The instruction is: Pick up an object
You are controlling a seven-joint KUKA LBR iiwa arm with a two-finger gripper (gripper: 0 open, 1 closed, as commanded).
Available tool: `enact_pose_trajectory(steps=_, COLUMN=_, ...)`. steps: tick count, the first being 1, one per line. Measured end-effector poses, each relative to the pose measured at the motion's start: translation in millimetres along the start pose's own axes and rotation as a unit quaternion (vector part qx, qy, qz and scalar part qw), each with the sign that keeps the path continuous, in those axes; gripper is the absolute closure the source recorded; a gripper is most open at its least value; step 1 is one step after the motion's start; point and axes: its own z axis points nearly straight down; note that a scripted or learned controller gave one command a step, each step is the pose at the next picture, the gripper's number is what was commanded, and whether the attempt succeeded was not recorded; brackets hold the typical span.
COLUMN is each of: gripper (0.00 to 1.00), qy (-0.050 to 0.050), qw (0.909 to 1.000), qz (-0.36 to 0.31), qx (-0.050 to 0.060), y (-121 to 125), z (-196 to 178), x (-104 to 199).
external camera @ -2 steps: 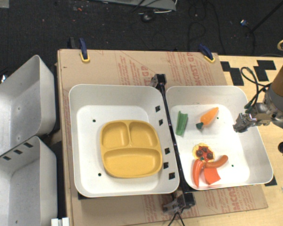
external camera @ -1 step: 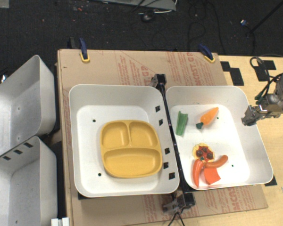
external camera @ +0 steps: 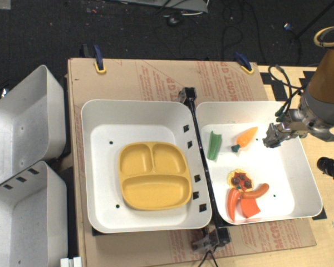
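Camera view: we see the gripper over the right bin, can't tell its state. Carrot lies just beside it, green piece further left, yellow tray fills the left bin.

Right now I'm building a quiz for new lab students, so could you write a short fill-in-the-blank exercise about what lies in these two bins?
1. The yellow divided plate lies in the ____ bin as the camera sees it.
2. The toy carrot lies to the right of the ____ toy vegetable.
3. The plate has ____ compartments.
4. The gripper hangs over the ____ bin, near the carrot.

Missing words: left; green; three; right
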Motion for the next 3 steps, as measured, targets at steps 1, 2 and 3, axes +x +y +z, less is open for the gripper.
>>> enact_pose_trajectory(steps=1, gripper=1.0, qy=0.0, qw=1.0, qz=0.0, qx=0.001, y=-8.3, z=11.6, x=56.9)
enact_pose_trajectory(steps=2, gripper=1.0, qy=0.0, qw=1.0, qz=-0.001, qx=-0.001, y=-6.7, z=4.9, x=117.0)
enact_pose_trajectory(steps=3, gripper=1.0, qy=0.0, qw=1.0, qz=0.0, qx=0.0, y=-13.2, z=-1.1, x=176.1)
